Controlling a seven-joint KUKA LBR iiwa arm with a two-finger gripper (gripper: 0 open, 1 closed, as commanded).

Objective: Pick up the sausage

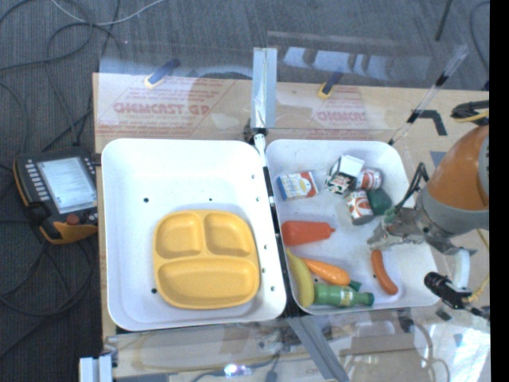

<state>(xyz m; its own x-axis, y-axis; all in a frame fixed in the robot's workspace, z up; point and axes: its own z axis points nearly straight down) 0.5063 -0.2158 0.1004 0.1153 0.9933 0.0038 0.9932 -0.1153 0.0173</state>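
In the camera view, the sausage (383, 271) is seen lying at the lower right of the right bin (318, 151), just right of a carrot (328, 271). The gripper (395, 231) is poised just above it, apart from it; whether its fingers are open or closed cannot be told. A yellow tray (206, 259) is seen in the left bin (127, 213).

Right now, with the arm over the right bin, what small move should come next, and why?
Probably ease the gripper down and slightly toward the camera: the sausage lies loose on the right bin floor just below it, nothing is visibly held, and the carrot lies apart.
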